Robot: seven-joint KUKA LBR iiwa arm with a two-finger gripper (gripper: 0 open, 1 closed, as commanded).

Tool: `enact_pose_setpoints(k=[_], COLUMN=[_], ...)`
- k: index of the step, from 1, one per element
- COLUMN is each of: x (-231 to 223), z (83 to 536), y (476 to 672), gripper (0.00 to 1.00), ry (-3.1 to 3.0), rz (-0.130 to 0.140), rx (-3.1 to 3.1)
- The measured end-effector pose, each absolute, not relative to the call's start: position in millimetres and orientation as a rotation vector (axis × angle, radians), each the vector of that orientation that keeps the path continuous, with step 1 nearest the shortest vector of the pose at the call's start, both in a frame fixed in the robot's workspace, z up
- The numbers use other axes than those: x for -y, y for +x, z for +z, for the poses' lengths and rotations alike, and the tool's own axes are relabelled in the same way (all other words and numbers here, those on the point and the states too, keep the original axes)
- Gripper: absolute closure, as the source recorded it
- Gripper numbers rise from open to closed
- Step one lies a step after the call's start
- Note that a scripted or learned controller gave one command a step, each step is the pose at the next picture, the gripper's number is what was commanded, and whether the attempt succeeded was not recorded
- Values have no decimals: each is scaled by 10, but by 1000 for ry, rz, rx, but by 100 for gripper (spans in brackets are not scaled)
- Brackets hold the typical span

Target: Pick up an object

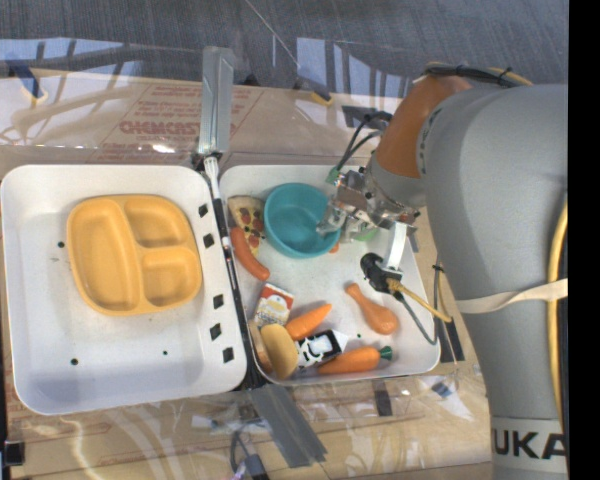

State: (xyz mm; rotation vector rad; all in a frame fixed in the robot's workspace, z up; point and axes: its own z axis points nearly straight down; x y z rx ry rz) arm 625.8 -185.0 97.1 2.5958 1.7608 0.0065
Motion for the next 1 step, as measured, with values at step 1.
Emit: enact_pose_setpoints(k=[1], x=[1381], z=[2018], y=[6384], gripper=[100], ry=[2549], rz=[9], rx=[-1830])
